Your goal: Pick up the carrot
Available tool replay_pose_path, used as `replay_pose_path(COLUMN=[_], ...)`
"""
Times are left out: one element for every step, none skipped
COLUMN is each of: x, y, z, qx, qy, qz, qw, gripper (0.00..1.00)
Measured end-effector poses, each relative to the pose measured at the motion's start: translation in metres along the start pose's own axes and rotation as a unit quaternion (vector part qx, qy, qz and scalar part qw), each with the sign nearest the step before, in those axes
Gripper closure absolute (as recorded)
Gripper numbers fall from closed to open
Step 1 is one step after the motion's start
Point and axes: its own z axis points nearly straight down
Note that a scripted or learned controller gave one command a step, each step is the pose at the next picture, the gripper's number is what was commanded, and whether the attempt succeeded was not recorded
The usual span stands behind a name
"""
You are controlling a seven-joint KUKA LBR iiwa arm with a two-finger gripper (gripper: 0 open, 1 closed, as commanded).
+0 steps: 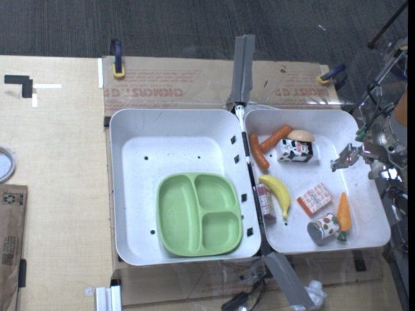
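While the arm waits at the right rim, the carrot lies untouched in the right bin.

On the bench (52,141), the left bin (130,135) carries a green divided plate (200,214); the right bin (369,238) holds the smaller things: a banana (279,194), two sausages (267,144), a small carton (296,150), a red box (314,198), a tin (323,228) and, just beside the tin near the right wall, the carrot (343,214), lying lengthwise with its green tip nearest the camera. The hand (345,159) hovers at the bin's right edge, well apart from the carrot, and whether it is apart or together I cannot tell. The carrot looks like light, stiff, smooth plastic, likely to slip; a grip across its thick orange middle seems safest.
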Motion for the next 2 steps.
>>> replay_pose_path(x=[-0.0140,-0.0144], y=[-0.0597,-0.0589], z=[0.0688,0.0607], qx=[0.001,0.001], qy=[0.002,0.002], qz=[-0.162,-0.160], qw=[0.9868,0.9871], gripper=[0.00,1.00])
